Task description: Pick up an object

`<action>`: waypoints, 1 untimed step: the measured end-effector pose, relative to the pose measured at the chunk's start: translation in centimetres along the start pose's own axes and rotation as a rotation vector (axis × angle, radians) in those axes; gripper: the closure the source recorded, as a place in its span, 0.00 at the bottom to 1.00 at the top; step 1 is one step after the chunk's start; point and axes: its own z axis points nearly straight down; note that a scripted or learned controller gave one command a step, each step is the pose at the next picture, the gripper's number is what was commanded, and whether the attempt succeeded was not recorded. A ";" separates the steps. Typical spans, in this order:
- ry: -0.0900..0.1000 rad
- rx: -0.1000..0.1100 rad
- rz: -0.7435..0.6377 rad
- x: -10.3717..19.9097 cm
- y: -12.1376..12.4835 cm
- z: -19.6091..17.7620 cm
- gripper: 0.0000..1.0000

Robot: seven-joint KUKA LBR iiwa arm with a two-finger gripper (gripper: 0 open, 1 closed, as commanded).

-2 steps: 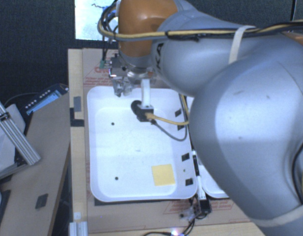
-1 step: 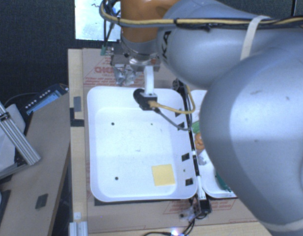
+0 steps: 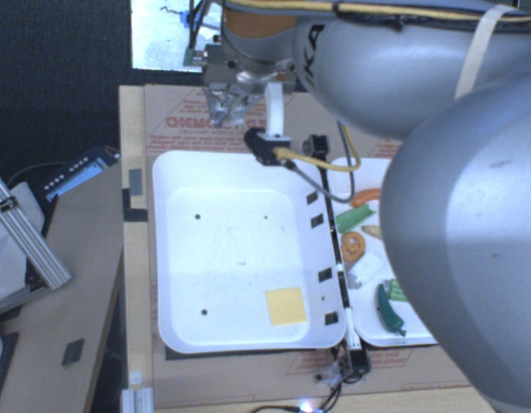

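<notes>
Over the far rim of the left bin (image 3: 159, 231), toward the top of the camera view: gripper (image 3: 225, 110), pointing down above the printed cardboard sheet (image 3: 175, 120) that underlies both bins on the desk (image 3: 84, 256). Released or clenched: cannot be told from this slant; nothing seen in its grasp. In the near right corner of the same bin: flat yellow square (image 3: 286, 305), lying on the white floor, close to the near wall and to the divide between the bins, apart from both. Well apart from the gripper, diagonally across the bin, nearer the camera and toward the arm's side. No marked long axis, being roughly square; edges turned slightly off the bin walls; very low profile, so probably hard to pinch from above (a judgement). In the right bin (image 3: 394, 341), partly covered by the grey arm (image 3: 472, 231): orange carrot-like piece (image 3: 365, 198), light green piece (image 3: 355, 216), orange ring-shaped piece (image 3: 353, 246), dark green pepper-like piece (image 3: 391, 311), lying close together, long pieces at differing slants. Likely step: approach not yet begun. Relation governing the coming move: every candidate lying toward the camera and rightward from the gripper, the yellow square unobstructed, the right-bin group crowded beneath the arm.
</notes>
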 end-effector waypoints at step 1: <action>-0.001 0.003 0.000 0.0 0.0 -3.8 1.00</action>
